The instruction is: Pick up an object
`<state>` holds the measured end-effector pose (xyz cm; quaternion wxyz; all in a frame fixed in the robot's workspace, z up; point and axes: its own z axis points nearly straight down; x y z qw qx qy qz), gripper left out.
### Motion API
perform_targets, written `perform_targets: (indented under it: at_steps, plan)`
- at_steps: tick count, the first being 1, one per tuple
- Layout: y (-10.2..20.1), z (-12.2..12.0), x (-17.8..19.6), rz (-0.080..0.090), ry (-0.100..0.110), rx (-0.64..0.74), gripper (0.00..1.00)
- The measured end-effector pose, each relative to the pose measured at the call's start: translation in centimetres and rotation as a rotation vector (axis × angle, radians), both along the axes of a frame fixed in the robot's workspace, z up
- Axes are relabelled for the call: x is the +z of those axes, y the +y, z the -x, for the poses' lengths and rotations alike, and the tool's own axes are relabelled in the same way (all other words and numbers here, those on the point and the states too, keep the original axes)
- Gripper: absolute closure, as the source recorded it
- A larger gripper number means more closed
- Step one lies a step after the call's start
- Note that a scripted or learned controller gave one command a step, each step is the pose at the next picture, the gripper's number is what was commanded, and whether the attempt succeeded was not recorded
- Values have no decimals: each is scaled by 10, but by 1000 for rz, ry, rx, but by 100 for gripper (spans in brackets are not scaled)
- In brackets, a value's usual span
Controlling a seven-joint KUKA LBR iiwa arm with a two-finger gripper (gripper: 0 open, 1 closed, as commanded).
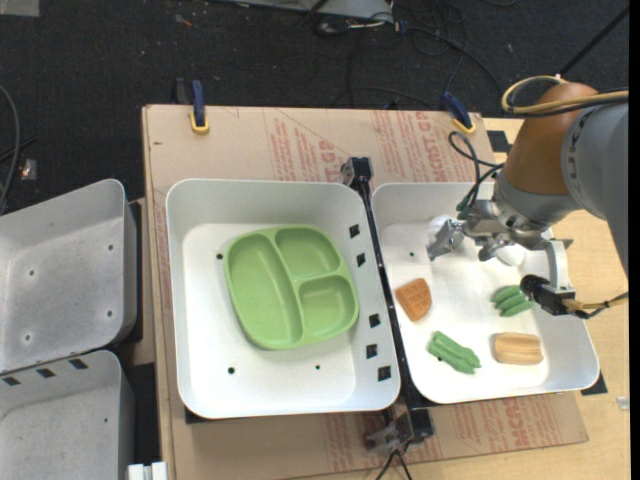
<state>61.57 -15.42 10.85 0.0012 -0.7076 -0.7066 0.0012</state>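
Several toy foods lie in the right bin [570,368]. An orange wedge [414,299] rests near its left wall. A green pea pod [452,352] lies toward the front, and a tan bread roll [517,348] sits to its right. Another green pod [512,300] lies by the right side, beside a black part of the wrist. My gripper [472,238] hangs low over the back half of this bin, behind the foods and apart from the orange wedge. I see nothing held in it.
The left bin [190,368] holds a light green divided plate [292,286]. A black divider with clips [378,288] runs between the bins. Cardboard [260,133] covers the bench, with clamps at the back. Grey trays [60,268] lie off to the left.
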Motion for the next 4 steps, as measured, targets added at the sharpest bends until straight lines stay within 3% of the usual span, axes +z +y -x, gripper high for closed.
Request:
perform_targets:
  at_steps: [1, 3, 4]
  plan:
    - [0, -1, 13, 1, -5, 0, 100]
    - [-8, -11, 108, 2, -9, 3, 100]
    - [46, -3, 119, -1, -4, 8, 100]
